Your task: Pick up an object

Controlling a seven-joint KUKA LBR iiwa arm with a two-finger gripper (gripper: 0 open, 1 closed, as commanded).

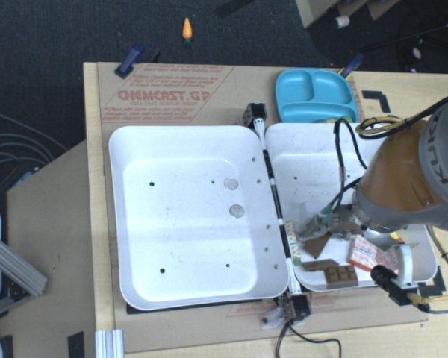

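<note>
The arm (403, 177) reaches in from the right and bends down into the right bin (306, 155). Its gripper (325, 228) hangs low over the bin's front part, just above a flat brown piece (316, 243). In front of that lies a dark brown chocolate-like bar (337, 274). A red and white packet (364, 255) lies to the bar's right, partly under the wrist. Two small grey round discs (231, 184) (237, 212) rest in the left bin (142, 200).
A light blue divided tray (317, 95) stands behind the right bin. A blue clip (129, 62) lies at the bench's back left corner. Black cables run along the arm and past the bins' front edge.
</note>
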